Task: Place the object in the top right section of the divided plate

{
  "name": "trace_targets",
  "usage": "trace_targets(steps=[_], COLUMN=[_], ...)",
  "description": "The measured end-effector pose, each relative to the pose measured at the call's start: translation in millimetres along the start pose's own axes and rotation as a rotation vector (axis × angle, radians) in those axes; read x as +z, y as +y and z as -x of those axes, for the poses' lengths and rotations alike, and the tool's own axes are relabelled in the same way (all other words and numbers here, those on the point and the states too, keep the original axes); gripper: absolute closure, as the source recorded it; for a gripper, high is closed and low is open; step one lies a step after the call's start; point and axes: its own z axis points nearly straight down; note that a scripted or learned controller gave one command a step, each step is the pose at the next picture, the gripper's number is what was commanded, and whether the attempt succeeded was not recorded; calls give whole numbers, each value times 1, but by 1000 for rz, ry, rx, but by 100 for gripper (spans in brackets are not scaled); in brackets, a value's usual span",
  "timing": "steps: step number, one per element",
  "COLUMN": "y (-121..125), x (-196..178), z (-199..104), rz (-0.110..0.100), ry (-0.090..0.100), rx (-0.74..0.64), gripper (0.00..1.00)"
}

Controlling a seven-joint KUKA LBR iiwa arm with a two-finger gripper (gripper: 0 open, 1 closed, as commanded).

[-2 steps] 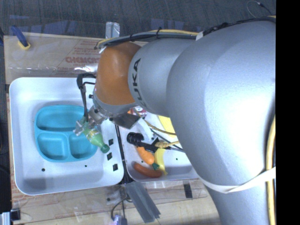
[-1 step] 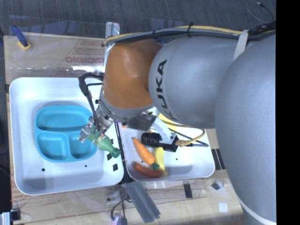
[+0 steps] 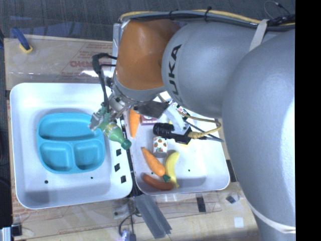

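Sitting on brown bench (image 3: pixel 55 54): two white bins (image 3: pixel 25 149); dark carpet (image 3: pixel 60 4) behind.

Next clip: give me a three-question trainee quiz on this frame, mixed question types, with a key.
1. True or false: the blue divided plastic plate sits in the left white bin.
2. Multiple choice: the green bottle-shaped toy at the two-finger gripper lies
A. inside a plate section
B. over the plate's right edge and the divide between the bins
C. among the food in the right bin
3. Fill in: in the right white bin, the yellow toy banana lies beside an orange toy ____.

Key: 1 true; 2 B; 3 carrot.
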Motion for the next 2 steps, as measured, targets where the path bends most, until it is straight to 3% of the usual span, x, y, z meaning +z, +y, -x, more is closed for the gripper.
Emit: trace_targets(steps=[1, 2], y=[27, 53], x=[1, 38], z=[-83, -57], rz=[-3, -3], ry=[2, 2], rx=[53, -132], gripper=[100, 100])
